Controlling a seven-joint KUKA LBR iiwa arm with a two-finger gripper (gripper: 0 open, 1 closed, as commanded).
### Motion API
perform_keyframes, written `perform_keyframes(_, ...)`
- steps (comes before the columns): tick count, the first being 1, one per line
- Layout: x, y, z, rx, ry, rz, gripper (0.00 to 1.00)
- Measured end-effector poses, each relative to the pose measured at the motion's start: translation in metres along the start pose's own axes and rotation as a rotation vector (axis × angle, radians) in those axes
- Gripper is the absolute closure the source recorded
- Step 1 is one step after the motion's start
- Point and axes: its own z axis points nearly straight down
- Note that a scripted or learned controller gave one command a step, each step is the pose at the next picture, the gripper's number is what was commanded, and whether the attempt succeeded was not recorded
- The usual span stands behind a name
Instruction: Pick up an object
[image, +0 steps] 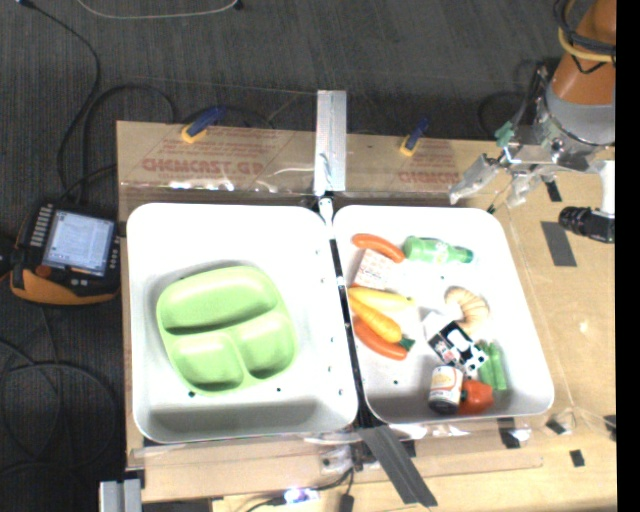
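Dark grey carpet floor (200, 50) with black cables (70, 150) around a brown bench (580, 330).

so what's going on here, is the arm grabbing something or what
Not yet. The arm's hand hovers above the bench just past the far right corner of the right bin, with nothing between its fingers. That bin holds a jumble of toy food, including a green bottle, an orange carrot and a small jar. The left bin holds a green divided tray. Nothing has been picked up.
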Motion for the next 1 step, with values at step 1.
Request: perform_keyframes(1,-0.0037,0.0102,0.1759,-0.019,-0.007,0.07,0.0)
